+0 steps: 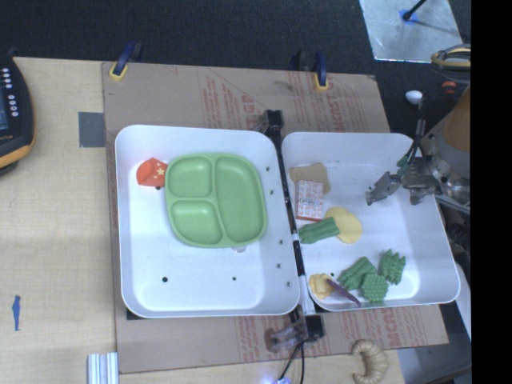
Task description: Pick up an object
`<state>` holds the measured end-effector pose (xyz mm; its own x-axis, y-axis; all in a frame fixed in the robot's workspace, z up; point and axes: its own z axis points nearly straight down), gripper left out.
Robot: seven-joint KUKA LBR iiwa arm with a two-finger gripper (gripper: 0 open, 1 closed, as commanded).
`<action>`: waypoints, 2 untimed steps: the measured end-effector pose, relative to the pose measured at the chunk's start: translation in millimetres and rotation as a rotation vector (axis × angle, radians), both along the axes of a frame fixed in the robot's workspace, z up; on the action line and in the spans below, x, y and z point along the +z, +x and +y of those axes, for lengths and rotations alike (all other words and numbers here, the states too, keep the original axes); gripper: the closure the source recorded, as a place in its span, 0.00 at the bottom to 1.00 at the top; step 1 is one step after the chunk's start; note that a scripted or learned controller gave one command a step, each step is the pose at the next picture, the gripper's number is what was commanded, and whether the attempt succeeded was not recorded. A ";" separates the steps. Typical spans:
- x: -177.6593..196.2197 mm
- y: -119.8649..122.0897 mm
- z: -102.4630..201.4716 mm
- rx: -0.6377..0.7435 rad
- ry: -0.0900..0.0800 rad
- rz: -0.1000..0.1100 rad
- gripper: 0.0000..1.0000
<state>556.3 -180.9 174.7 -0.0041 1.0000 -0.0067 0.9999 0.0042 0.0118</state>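
Right now my claw hangs over the right bin, near its far right corner, and I hold nothing. From this slant I cannot tell how it is set. All places below I give from the yellow disc, which lies left of the bin's middle. The green pickle touches the disc's left edge. The pink card lies just beyond the pickle, up and left of the disc, with a tan piece past that. Down and right of the disc sits a cluster of green toys, near the bin's front wall. My claw is up and right of the disc, apart from all of these.

I judge I am at the approach step, with no object chosen for certain. The next move calls for travelling toward the disc, centring over one item that stands clear of its neighbours, then dropping straight down.
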 end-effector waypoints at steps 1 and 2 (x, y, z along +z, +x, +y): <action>-34.9 -19.7 66.0 0.005 0.011 0.019 0.00; -83.9 7.4 61.9 0.004 0.006 0.014 0.00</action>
